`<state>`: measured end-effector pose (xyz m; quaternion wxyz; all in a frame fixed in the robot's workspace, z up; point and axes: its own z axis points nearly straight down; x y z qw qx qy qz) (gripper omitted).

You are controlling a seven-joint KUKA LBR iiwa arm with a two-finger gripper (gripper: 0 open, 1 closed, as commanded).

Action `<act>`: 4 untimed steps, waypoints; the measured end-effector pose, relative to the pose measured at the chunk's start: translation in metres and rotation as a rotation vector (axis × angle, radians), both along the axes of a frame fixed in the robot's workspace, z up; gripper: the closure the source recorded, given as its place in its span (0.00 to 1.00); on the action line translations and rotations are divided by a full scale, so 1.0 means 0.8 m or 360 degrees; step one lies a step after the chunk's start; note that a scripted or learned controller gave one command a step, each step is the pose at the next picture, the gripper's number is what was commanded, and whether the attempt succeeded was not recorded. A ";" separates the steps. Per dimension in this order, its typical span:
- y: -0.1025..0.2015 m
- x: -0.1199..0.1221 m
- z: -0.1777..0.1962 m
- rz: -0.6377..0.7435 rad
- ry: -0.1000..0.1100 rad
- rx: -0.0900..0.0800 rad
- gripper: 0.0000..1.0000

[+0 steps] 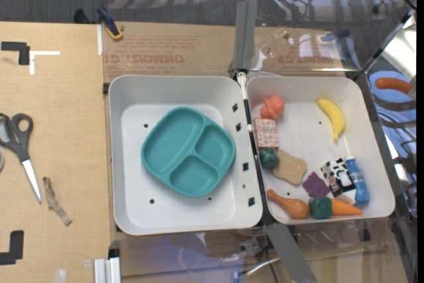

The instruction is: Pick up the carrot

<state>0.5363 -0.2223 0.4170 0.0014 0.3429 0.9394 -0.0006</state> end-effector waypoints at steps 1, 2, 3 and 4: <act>0.000 -0.071 0.054 0.0550 -0.0002 -0.0002 1.00; 0.000 -0.063 0.094 0.1015 -0.0001 -0.0002 1.00; 0.000 -0.057 0.093 0.1637 0.0000 -0.0003 1.00; 0.001 -0.028 0.093 0.2153 0.0000 -0.0003 1.00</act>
